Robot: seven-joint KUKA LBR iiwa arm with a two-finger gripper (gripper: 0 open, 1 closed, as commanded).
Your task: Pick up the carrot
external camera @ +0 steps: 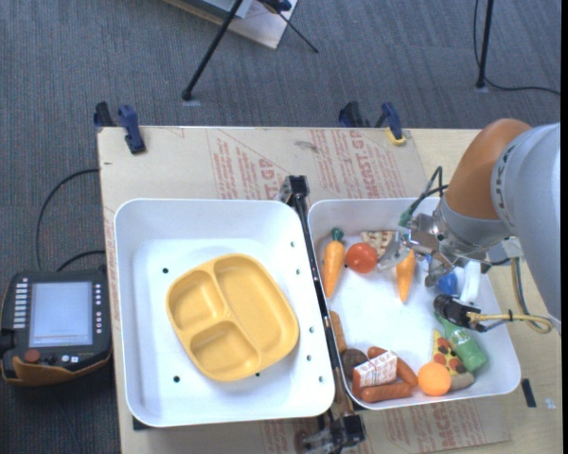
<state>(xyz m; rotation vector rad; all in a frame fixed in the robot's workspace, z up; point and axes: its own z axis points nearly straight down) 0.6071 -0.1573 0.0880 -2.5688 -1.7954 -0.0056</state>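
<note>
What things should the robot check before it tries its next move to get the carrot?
1. Carrot in view: ok. A carrot with a green top lies at the left side of the right bin.
2. Which carrot: cannot tell. A second orange carrot-like piece hangs right at the gripper.
3. Is that piece held: cannot tell; the wrist hides the fingertips.
4. Neighbours: not ok. The tomato sits close beside the green-topped carrot.
5. Drop space: ok. The yellow plate in the left bin has bare compartments.
</note>
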